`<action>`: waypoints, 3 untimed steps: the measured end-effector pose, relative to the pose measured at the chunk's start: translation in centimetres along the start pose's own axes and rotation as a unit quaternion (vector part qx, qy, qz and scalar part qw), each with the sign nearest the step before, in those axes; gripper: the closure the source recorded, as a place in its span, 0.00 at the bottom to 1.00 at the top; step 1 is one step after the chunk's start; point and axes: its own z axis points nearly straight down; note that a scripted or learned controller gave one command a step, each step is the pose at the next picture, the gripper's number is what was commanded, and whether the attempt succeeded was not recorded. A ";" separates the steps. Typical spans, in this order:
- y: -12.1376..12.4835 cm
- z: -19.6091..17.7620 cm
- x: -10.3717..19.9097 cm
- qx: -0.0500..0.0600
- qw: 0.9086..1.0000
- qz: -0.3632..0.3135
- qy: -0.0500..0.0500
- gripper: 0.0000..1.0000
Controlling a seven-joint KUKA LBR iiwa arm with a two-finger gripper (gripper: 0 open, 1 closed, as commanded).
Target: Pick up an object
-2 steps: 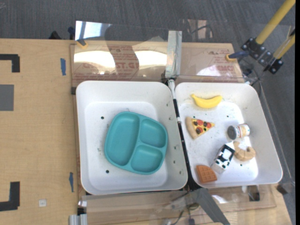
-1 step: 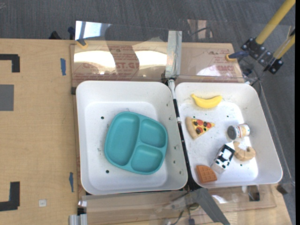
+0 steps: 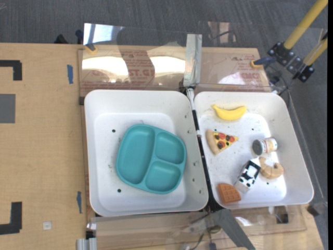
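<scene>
Teal plate (image 3: 151, 159) in left bin (image 3: 102, 104); banana (image 3: 229, 112), pizza slice (image 3: 221, 140) in right bin (image 3: 299, 184).

Robotics lab or test cell, not a home. Bench (image 3: 41, 155) topped with cardboard, black tape marks at left edge, blue tape bits. Two white bins (image 3: 99, 119) side by side mid-frame, clear plastic shields (image 3: 140, 61) taped behind them at the top. Grey carpet floor (image 3: 156, 4) along upper frame. Yellow poles with black clamps (image 3: 294, 61) upper right, like rig hardware. Right bin holds toy food: banana (image 3: 229, 111), pizza slice (image 3: 221, 140); left bin a teal divided plate (image 3: 151, 158).
</scene>
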 end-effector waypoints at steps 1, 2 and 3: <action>0.1 3.3 0.0 0.000 0.978 -0.208 0.000 1.00; 0.1 3.0 0.0 -0.001 1.000 0.000 0.001 1.00; 0.1 2.7 0.0 -0.001 1.000 0.000 0.002 1.00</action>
